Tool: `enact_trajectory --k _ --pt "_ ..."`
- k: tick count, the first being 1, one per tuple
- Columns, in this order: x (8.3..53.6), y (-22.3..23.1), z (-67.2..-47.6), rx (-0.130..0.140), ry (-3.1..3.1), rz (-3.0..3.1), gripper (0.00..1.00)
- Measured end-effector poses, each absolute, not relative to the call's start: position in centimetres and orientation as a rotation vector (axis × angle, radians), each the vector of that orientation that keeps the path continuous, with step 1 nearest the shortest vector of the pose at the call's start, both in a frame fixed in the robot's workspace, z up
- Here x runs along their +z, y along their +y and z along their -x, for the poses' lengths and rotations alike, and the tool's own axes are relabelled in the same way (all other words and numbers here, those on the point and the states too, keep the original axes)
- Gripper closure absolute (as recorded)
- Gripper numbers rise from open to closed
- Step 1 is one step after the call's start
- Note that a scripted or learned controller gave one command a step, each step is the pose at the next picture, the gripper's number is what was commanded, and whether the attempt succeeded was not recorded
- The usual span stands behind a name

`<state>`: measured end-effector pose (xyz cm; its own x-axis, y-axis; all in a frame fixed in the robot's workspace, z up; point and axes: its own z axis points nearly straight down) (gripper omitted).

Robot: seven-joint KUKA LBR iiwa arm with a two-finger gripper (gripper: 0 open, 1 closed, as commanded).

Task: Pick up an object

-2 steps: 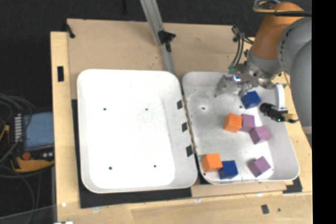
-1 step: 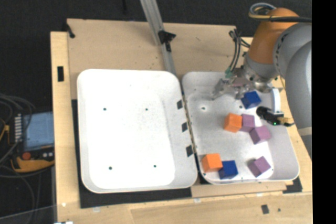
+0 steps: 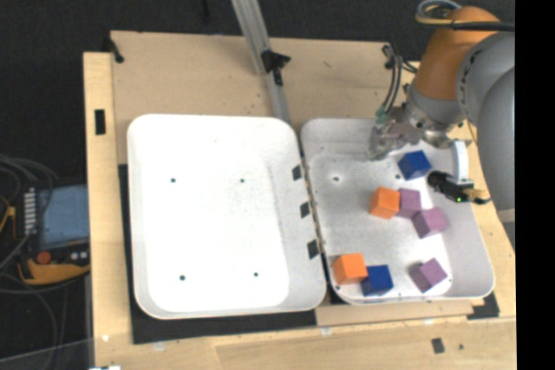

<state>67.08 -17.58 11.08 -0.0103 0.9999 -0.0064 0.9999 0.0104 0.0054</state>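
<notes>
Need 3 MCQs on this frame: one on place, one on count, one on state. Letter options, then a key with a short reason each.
1. Where do the blocks lie?
A. In the left bin
B. In the right bin
C. On the bare bench

2. How many blue blocks are there?
A. One
B. Two
C. Four

3. How does the orange block near the bin's middle sit relative to the purple block beside it?
A. Touching it, side by side
B. Stacked on top of it
C. Across the bin from it

Key:
1. B: all seven blocks sit inside the right bin, under the arm.
2. B: one blue block lies close to the gripper, the other blue block at the near rim beside an orange one.
3. A: their sides meet with no visible gap, both flat on the bin floor.
</notes>
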Motion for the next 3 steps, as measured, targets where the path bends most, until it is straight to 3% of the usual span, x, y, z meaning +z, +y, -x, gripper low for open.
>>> enact_trajectory --k 2,3 --pt "22.1 -18.2 -67.9 0.007 2.224 -2.207 1.0" --pt "23.2 -18.2 -68.0 0.002 2.231 -2.207 1.0"
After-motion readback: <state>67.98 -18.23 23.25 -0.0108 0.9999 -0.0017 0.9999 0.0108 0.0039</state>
